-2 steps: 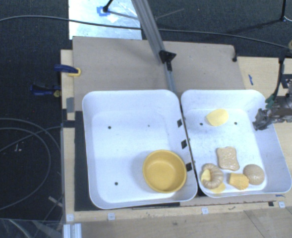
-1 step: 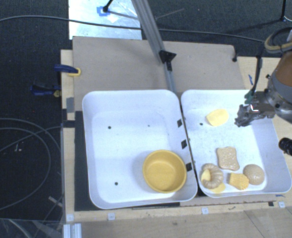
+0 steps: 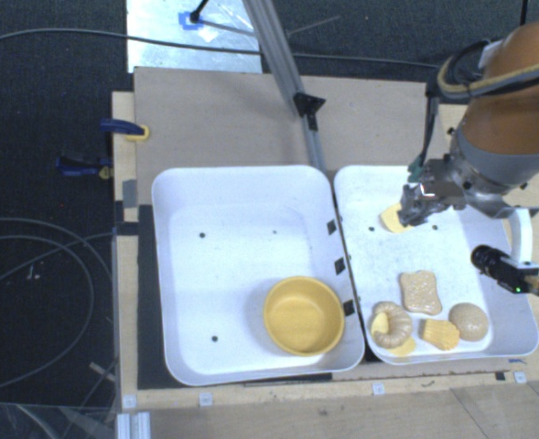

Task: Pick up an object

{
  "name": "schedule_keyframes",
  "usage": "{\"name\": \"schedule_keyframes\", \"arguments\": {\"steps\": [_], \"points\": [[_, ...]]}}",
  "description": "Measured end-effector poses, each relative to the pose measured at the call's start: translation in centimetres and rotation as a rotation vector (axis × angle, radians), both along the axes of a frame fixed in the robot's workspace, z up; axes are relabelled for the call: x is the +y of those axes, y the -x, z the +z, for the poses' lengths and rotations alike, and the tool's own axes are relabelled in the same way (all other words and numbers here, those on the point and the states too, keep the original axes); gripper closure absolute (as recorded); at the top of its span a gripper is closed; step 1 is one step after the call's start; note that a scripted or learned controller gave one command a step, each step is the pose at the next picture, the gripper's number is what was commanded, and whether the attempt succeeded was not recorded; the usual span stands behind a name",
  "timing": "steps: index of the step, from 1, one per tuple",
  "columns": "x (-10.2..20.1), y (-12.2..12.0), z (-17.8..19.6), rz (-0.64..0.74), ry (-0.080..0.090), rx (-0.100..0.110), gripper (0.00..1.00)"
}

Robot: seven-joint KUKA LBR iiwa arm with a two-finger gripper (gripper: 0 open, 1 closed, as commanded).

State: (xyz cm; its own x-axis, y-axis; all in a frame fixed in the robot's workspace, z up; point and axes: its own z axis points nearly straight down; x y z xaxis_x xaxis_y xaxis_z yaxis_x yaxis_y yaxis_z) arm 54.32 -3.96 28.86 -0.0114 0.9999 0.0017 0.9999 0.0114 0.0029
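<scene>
Here the gripper (image 3: 417,206) sits low over a yellow piece (image 3: 393,219) at its left; its grasp cannot be told.

The pincer (image 3: 418,206) is a dark, blurred mass, so how its fingers stand cannot be told, and it covers the right part of a small yellow piece (image 3: 392,219) in the right bin (image 3: 365,186), leaving contact unclear. The arm (image 3: 512,99) is cut off by the right edge and hides part of that bin's far right corner. The desk (image 3: 223,117) runs out past the bottom edge.
</scene>
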Motion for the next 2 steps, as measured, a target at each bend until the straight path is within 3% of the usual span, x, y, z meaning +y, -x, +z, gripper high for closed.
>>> {"name": "schedule_keyframes", "arguments": {"steps": [2], "points": [[11.6,-1.9,-3.3,-0.001,0.000,0.003,1.00]]}}
